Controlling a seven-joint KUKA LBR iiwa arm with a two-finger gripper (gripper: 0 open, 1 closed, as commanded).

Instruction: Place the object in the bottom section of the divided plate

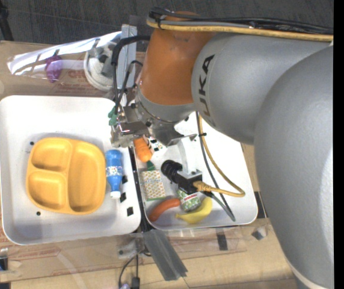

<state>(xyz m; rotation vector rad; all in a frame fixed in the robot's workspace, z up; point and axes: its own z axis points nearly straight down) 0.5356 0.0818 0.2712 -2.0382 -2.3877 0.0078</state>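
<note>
Resting beside the blue bottle, yellow divided plate; fingers' state unclear.

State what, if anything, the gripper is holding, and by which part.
It cannot be told: the gripper sits over the orange carrot in the right bin, its hold hidden.

**Grey arm with an orange band**

The arm is a thick, rounded body in smooth light grey, with dark letters "UKA" printed on its side. A broad orange band wraps it above the wrist. Black and yellow cables run along its top edge. Below the band sits a grey metal wrist block carrying small fittings and thin wires.
</note>
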